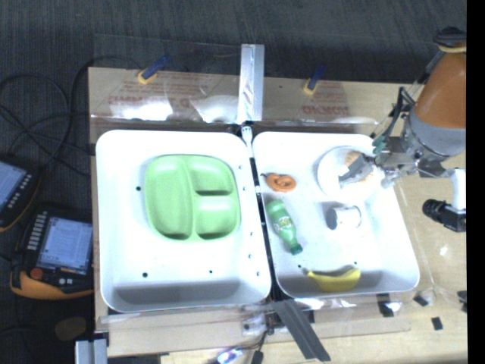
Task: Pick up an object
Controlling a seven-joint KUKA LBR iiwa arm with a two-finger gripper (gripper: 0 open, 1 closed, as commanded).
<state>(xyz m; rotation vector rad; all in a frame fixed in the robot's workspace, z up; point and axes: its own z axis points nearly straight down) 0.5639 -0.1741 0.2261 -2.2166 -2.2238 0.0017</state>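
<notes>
Arm (443, 105) enters from the right edge of the frame, orange band uppermost, wrist reaching left over the upper right corner of the right bin (394, 237); gripper (356, 171) sits low over a white plate (333, 174) in that corner; finger spread cannot be made out at this resolution, nor whether anything lies between the tips; tips look to be at or just above the plate, contact uncertain.

Right bin contents: orange pretzel-shaped toy (280, 180) near the upper left of the bin, close to the divider; green bottle (282, 224) below it, lying on its side, slanted down to the right; small white cup (342, 217) near the bin's centre, below the plate; yellow banana (334, 278) along the lower wall; all four apart from the gripper.

Left bin (121, 226) holds a green divided tray (192, 196), lying flat, roughly central.
</notes>
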